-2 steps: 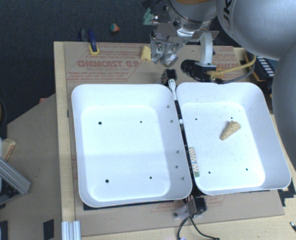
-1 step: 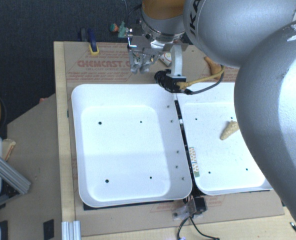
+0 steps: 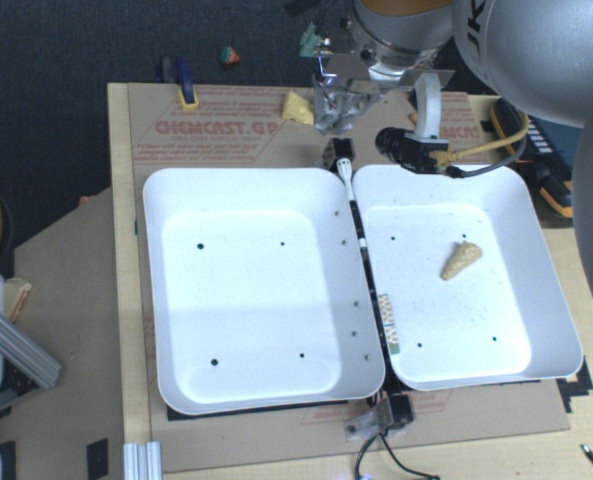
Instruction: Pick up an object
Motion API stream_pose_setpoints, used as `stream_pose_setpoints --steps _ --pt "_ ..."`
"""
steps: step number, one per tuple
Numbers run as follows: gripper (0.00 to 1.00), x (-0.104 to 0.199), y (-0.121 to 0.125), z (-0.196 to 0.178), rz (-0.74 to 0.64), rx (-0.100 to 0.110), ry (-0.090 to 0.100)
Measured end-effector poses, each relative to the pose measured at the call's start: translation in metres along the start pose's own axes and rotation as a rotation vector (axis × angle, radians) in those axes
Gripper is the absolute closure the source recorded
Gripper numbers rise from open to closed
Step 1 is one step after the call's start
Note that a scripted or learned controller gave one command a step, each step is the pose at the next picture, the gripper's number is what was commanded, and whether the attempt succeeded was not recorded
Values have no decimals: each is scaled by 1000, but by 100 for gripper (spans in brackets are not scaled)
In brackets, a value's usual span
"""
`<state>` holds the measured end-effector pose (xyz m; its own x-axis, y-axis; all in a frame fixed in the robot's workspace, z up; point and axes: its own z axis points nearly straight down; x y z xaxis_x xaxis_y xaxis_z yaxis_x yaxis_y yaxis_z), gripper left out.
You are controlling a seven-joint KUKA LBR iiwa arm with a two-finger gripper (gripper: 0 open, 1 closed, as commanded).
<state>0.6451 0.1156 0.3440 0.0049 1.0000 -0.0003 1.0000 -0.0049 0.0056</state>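
Camera view showed us the hand (image 3: 338,108) poised above the far edge of the tabletop (image 3: 226,123), gripping nothing we could see, its opening impossible to tell — so, judging the reach hardly begun, we needed it down over the tan object (image 3: 462,261) lying in the right bin (image 3: 536,268).

Bright, even overhead light is falling across the bench, and the two white bins (image 3: 261,193) are glowing almost overexposed, their floors washing out. A soft grey shadow is lying over the lower half of the left bin. The arm (image 3: 536,28) is looming close to the lens, soft and out of focus, a sheen running along its grey shell. The dark floor (image 3: 56,28) around the bench is looking grainy and dim.
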Motion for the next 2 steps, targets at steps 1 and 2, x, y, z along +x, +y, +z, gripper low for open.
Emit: stream_pose_setpoints --steps 1,2 --pt "100 86 -37 59 -14 15 2" --pt "100 60 -52 -32 -3 -4 3"
